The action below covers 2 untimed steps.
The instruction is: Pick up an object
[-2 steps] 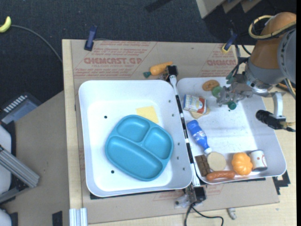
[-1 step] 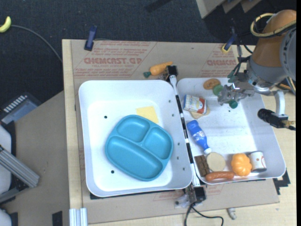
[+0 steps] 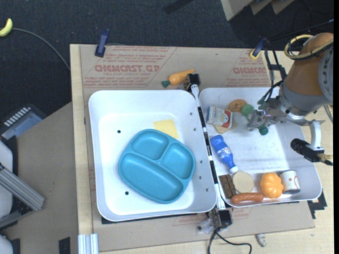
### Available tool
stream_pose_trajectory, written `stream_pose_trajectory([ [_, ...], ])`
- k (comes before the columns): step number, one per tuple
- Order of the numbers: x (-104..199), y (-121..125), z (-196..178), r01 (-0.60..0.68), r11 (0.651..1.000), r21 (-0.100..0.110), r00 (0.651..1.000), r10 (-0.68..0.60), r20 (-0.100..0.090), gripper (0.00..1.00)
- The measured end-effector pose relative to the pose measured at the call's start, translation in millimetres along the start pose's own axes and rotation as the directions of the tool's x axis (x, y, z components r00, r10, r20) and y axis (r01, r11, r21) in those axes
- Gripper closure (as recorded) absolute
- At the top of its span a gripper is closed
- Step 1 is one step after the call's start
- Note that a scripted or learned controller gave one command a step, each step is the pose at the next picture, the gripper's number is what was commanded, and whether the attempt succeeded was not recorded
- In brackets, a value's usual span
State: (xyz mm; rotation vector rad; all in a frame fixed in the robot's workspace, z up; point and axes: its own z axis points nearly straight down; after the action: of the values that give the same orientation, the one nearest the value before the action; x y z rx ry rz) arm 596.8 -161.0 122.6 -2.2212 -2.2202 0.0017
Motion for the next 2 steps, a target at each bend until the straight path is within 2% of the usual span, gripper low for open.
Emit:
stream_pose_trajectory([
  [1, 32.4, -22.4, -74.5, 0.001, 1.000, -0.004, 1.000, -0.001, 0.001, 1.00],
  [2, 52.0, -16.9, -83.9, 0.001, 1.000, -0.004, 1.000, -0.001, 0.000, 1.00],
])
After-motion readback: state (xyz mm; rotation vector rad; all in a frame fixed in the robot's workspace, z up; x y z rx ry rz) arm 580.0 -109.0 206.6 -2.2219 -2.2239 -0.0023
